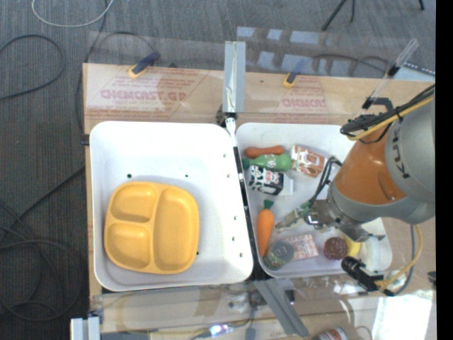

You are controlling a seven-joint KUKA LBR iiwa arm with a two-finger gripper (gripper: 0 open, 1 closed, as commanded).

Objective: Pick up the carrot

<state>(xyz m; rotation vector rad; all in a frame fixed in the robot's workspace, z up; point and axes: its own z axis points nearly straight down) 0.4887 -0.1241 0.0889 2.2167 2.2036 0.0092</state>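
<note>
The carrot (pixel 265 230), orange with a small green top, lies lengthwise near the left wall of the right bin (pixel 311 134), towards its front. My gripper (pixel 296 219) hangs low over the same bin, just right of the carrot and apart from it. The grey arm with its orange band (pixel 364 179) reaches in from the right and hides the bin's right side. Nothing shows held in the gripper.
Behind the carrot lie a black-and-white carton (pixel 265 180), a green bottle (pixel 274 163), a red sausage (pixel 264 151) and a small snack packet (pixel 308 161). In front sit a round grey can (pixel 279 253), a pink packet (pixel 305 246) and a dark red ball (pixel 335 247). The left bin holds a yellow divided plate (pixel 151 227).
</note>
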